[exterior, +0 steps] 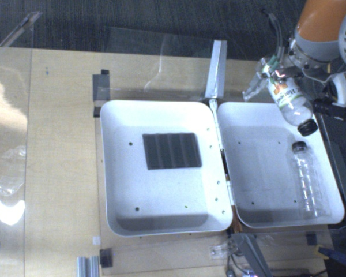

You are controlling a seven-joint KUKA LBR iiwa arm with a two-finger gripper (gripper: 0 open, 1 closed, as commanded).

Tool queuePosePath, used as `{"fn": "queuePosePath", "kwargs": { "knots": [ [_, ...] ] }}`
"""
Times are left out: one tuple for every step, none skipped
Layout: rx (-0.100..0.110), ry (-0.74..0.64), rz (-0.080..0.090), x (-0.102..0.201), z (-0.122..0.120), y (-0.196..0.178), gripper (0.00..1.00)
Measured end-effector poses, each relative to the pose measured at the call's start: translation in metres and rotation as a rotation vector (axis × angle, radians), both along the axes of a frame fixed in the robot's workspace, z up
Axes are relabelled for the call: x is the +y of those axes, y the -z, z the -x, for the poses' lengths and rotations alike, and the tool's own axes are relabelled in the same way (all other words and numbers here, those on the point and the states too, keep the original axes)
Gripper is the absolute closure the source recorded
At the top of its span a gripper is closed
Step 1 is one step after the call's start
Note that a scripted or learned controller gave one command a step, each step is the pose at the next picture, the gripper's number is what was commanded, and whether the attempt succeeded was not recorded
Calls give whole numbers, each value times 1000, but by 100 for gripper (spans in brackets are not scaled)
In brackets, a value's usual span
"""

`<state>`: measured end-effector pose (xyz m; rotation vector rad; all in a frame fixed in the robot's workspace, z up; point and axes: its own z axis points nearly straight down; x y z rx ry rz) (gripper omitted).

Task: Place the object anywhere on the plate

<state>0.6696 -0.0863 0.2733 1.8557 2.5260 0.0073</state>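
A dark grey ridged plate [172, 150] lies flat in the middle of the left bin [118, 201]. My gripper [275, 75] hangs over the back edge of the right bin [259, 206]. It is shut on the base end of a clear bottle [289, 101] with a white, green and orange label. The bottle tilts down to the right, its black cap [307, 127] lowest, above the bin's back right corner. The plate is far to the left of the gripper.
A second clear bottle [307, 180] with no label lies along the right wall of the right bin. A raised divider [222, 154] separates the two bins. A metal post [215, 71] stands behind the divider.
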Motion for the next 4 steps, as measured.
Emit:
{"fn": "queuePosePath", "kwargs": {
  "knots": [
    [-6, -6, 2, 1, -1, -11, 100],
    [-12, -10, 3, 2, -3, -22, 100],
    [1, -205, 1, 41, 88, -33, 100],
    [-5, -207, 1, 42, 86, -44, 100]
  ]
}}
